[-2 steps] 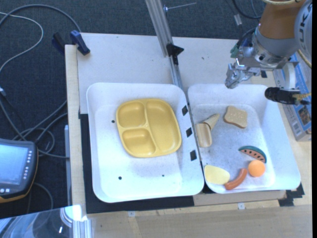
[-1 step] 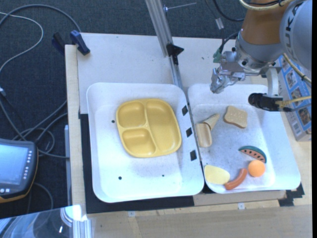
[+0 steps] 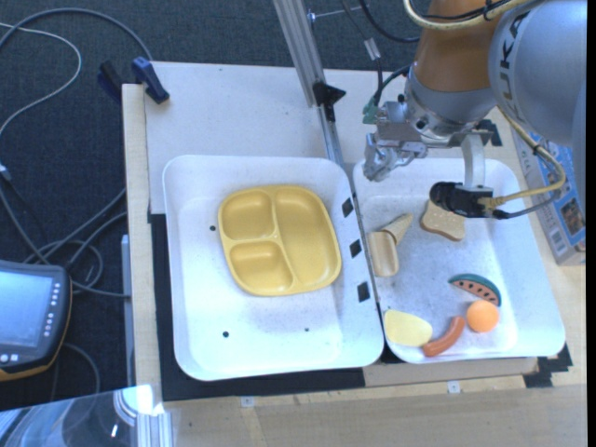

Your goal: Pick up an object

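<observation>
Gripper [image 3: 384, 163] hangs over far-left corner of right bin [image 3: 531, 250]; can't tell its state. Right bin holds six toy foods: bread roll [image 3: 383, 252], long axis near-far; cone [image 3: 399, 225] pointing far-right; toast slice [image 3: 442, 221]; watermelon wedge [image 3: 476, 287]; orange [image 3: 481, 317]; sausage [image 3: 444, 336], slanting far-right; plus one yellow chip [image 3: 407, 327]. Left bin [image 3: 186, 250]: one yellow divided plate [image 3: 277, 239], three compartments.

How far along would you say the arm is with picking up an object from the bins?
Done: nothing looks lifted yet; the bread slice, watermelon slice, orange, sausage and other toy foods all lie on the right bin floor. In hand: the gripper hangs over that bin's far left corner, with nothing visible between its fingers. Left: descending onto an item, grasping and lifting it.
</observation>
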`<control>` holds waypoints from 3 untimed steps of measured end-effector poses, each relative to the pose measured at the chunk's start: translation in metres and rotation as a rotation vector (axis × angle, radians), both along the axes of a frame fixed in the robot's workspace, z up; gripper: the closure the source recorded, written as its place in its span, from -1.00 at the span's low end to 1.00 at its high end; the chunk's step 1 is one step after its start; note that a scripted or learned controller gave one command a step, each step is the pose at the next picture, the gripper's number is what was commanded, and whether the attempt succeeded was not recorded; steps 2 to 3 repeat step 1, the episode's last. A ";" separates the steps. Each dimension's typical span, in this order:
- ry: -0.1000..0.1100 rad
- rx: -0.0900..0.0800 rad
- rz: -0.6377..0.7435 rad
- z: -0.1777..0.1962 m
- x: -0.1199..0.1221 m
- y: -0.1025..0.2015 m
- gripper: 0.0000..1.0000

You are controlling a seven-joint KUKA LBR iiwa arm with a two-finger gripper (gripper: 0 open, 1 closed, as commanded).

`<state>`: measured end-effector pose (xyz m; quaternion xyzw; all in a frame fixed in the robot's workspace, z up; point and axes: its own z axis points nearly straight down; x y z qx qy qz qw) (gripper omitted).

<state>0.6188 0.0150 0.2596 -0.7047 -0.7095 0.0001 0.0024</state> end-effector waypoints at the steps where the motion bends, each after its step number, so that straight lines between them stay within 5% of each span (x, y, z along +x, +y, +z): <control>1: 0.002 -0.001 -0.001 -0.010 -0.030 0.043 1.00; 3: 0.002 -0.001 -0.001 -0.010 -0.030 0.043 1.00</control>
